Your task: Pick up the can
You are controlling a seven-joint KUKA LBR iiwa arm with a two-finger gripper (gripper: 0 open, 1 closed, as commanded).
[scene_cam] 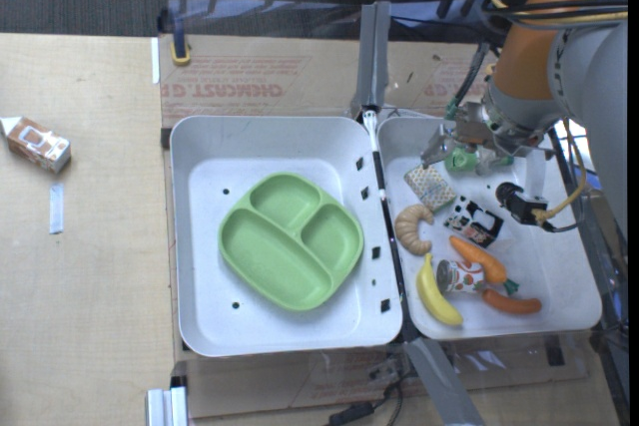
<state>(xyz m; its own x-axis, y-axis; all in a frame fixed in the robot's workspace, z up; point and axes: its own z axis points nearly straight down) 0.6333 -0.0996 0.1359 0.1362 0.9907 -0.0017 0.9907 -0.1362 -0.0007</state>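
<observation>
Nearest the camera, at the near end of the right bin [574, 312], lies the banana [437, 294], and just right of it the can [458, 276], on its side, wedged between two carrots [512, 302]. At the far end of that bin the gripper [467, 147] hangs over a small green object [463, 159]; whether it touches that object, and whether it is spread or closed, I cannot tell from this angle. Just near of it sit a checkered packet [429, 183], a black-and-white box [475, 220] and a croissant [412, 225]. By my reading the reach is not yet done, since the can lies well apart from the gripper; the next move calls for travel toward the near side, then a descent between the carrots without nudging the banana
</observation>
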